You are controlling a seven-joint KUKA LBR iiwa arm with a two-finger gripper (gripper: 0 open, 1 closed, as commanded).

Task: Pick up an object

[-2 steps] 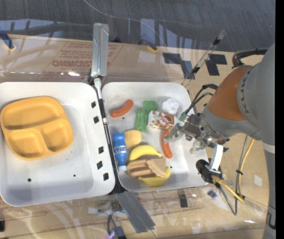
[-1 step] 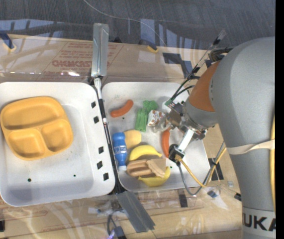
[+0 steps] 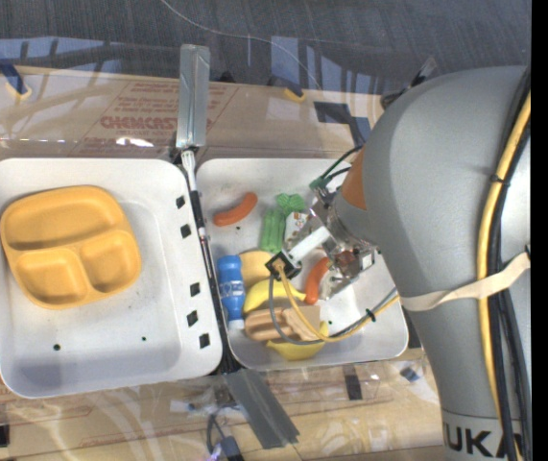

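While left bin (image 3: 24,358) holds yellow tray (image 3: 67,245) — right bin (image 3: 384,339): sausage (image 3: 235,209), bottle (image 3: 230,287).

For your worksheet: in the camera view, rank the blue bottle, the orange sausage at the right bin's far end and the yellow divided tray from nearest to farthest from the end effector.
End effector sits in the right bin.
1. Blue bottle, by the divider.
2. Orange sausage, right bin's far end.
3. Yellow divided tray, left bin.

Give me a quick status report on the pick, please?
Gripper low in right bin, over the toy pile. Small orange piece beside it; grasp unconfirmed. Banana, blue bottle crowd close.
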